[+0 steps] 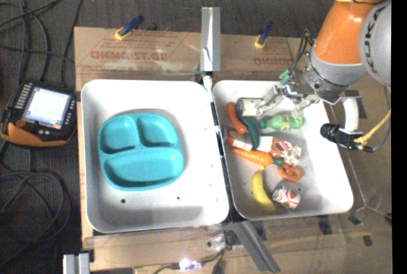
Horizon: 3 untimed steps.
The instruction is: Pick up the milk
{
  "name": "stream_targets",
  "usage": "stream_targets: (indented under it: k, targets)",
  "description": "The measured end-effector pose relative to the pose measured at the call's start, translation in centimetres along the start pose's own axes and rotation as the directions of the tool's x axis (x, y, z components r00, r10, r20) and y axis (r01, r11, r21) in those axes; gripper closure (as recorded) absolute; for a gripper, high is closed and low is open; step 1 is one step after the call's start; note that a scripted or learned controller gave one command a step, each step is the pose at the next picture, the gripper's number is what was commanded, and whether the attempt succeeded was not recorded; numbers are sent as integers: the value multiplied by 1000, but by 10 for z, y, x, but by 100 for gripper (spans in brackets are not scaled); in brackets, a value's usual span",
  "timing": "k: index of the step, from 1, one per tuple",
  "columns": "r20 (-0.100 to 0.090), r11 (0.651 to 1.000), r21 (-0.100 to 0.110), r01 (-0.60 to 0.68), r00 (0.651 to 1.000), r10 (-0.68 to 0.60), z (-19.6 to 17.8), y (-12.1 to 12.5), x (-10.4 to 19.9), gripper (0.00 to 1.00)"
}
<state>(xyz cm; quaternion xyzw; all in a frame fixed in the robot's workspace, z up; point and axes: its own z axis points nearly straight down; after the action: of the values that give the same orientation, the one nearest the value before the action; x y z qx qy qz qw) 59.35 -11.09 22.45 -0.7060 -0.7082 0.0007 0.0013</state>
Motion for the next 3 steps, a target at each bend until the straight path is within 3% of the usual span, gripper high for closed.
stream_targets:
  k: [1, 2, 3]
  targets:
    - [4, 995, -11, 102, 995, -102, 134, -10, -52, 0]
    - [2, 994, -20, 112, 994, -112, 132, -38, -99, 0]
    - [7, 994, -22, 112, 994, -111, 123, -38, -100, 100]
